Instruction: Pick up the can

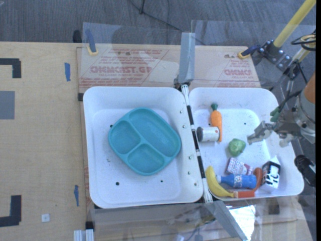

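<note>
Hovering open over the right bin (251,97), gripper (268,133) right of can (208,133)

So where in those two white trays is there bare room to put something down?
Left bin: bare floor rings the teal plate. Right bin: free along the far wall beyond the carrot. The near end is crowded: banana, blue bottle, green ball, with the can by the divider.

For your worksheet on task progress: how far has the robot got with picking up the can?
Nothing is done yet. The can lies on its side in the right bin, by the divider and below the carrot. The claw hovers to its right, holding nothing. Reaching, gripping and lifting remain.
</note>
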`<state>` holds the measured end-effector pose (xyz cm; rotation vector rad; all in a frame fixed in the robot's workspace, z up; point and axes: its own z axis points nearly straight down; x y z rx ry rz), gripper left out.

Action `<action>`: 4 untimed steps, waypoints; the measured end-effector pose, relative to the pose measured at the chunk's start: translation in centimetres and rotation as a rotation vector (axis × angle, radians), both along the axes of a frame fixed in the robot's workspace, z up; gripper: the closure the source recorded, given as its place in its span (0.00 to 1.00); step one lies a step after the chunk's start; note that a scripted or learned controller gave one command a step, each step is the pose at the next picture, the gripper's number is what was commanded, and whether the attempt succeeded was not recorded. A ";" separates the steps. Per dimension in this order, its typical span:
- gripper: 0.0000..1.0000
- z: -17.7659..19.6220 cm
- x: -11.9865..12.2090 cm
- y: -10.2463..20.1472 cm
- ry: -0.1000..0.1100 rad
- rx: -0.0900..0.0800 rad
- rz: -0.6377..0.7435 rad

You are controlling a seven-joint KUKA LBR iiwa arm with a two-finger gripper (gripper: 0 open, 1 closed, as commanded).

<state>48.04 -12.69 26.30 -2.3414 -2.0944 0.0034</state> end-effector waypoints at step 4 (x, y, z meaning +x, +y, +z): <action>0.00 -14.0 3.3 0.4 0.006 0.001 -0.554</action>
